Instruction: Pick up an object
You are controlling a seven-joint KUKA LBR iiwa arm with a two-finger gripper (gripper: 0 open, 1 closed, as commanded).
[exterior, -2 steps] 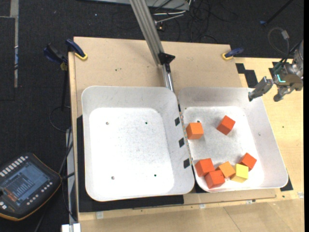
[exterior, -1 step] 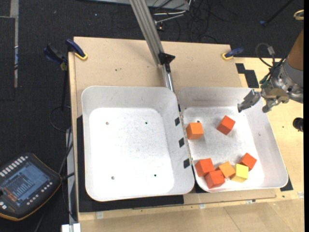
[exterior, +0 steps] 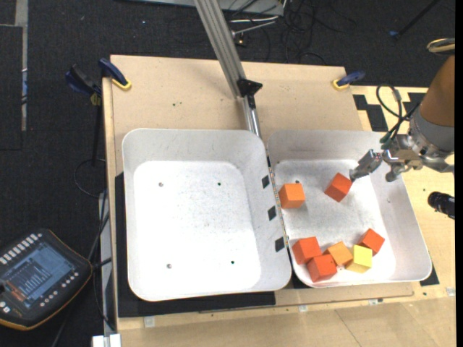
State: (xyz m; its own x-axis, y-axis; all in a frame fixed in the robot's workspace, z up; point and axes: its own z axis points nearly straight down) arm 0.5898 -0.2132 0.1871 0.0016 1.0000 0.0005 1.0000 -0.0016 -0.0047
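The right white bin [exterior: 405,215] holds several small cubes. An orange cube [exterior: 291,195] lies near its left wall and a red-orange cube [exterior: 338,187] sits tilted in the middle. Along the front lie two red cubes [exterior: 306,249] [exterior: 322,267], an orange cube [exterior: 340,254], a yellow cube [exterior: 362,257] and another red-orange cube [exterior: 372,241]. My gripper [exterior: 374,173] hangs over the bin's right side, open, with nothing between its fingers. Its left fingertip [exterior: 357,172] is just up and right of the tilted red-orange cube.
The left white bin [exterior: 137,165] sits beside the right one, their walls meeting in the middle. A slanted metal pole [exterior: 221,38] reaches down to the bins' back junction. A teach pendant [exterior: 32,277] lies off the bench at lower left.
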